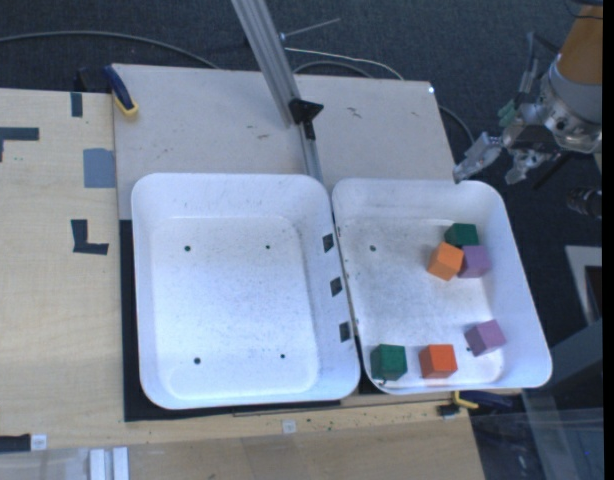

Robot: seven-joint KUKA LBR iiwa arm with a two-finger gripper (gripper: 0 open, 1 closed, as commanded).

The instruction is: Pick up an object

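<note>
The right bin (387, 196) holds several small cubes. Near its far right side a green cube (461, 235), an orange cube (446, 261) and a purple cube (476, 261) sit clustered and touching. Along the front edge lie a second green cube (389, 360), a second orange cube (438, 360) and a second purple cube (484, 337). My gripper (490, 171) hangs over the bin's far right corner, beyond the cluster. It is open, with nothing between its spread fingers.
The left bin (227, 288) lies beside the right one. A slanted aluminium post (272, 58) rises behind the seam between the bins. A blue-and-yellow clamp (121, 92) sits at the board's far left corner. Cables run across the dark floor behind.
</note>
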